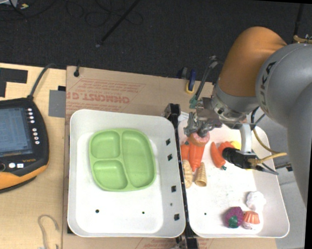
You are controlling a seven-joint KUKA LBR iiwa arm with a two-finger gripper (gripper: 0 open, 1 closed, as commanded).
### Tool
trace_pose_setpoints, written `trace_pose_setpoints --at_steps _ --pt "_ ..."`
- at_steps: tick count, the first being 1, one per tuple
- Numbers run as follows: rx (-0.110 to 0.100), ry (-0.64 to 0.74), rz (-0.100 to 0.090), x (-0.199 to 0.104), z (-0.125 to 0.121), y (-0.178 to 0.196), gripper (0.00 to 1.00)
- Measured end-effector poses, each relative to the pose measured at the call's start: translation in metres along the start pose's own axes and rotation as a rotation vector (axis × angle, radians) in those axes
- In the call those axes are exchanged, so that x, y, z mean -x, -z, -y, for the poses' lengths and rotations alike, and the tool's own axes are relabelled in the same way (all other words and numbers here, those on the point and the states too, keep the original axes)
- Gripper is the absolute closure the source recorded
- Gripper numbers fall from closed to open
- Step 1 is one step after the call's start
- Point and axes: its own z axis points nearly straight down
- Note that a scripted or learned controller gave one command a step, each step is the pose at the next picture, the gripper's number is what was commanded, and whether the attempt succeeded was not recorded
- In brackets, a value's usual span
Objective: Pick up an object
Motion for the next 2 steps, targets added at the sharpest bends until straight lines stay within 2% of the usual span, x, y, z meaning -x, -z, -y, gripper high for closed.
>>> trace_pose_setpoints --at_steps 1,2 --pt "0.000 -0.001 0.000 -0.045 -0.010 -0.003 1.00" --pt "-0.001 0.001 0.000 -0.108 -0.004 -0.005 1.00"
